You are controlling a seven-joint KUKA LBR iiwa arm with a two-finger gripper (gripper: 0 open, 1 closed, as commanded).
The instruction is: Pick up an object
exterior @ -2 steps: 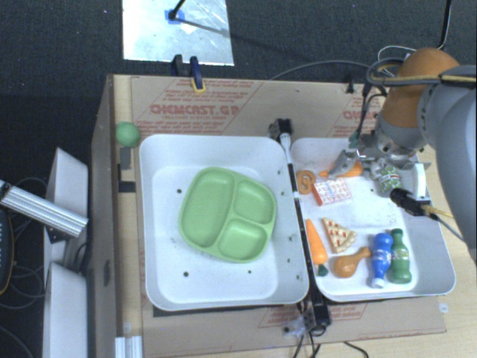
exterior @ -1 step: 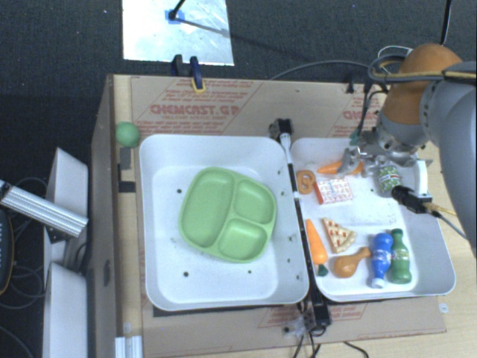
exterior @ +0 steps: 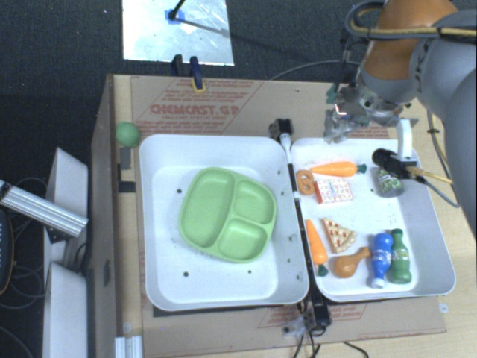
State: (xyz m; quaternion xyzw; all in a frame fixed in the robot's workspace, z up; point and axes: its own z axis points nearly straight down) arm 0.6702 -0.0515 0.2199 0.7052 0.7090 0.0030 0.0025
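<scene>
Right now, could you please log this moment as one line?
gripper: above right bin far edge, holds nothing | left bin: green tray | step: pick pending

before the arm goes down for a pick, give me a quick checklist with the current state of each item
1. Hand above the right bin: not ok, it sits over the bin's far edge, not over any object.
2. Hand free of load: cannot tell, its tip is too blurred.
3. Targets present in the right bin: ok, carrot, pizza slice, blue bottle and green bottle lie there.
4. Room around a target: ok for the carrot; not ok for the two bottles, which lie side by side.
5. Left bin contents: ok, the green tray lies flat, away from the arm.
</scene>
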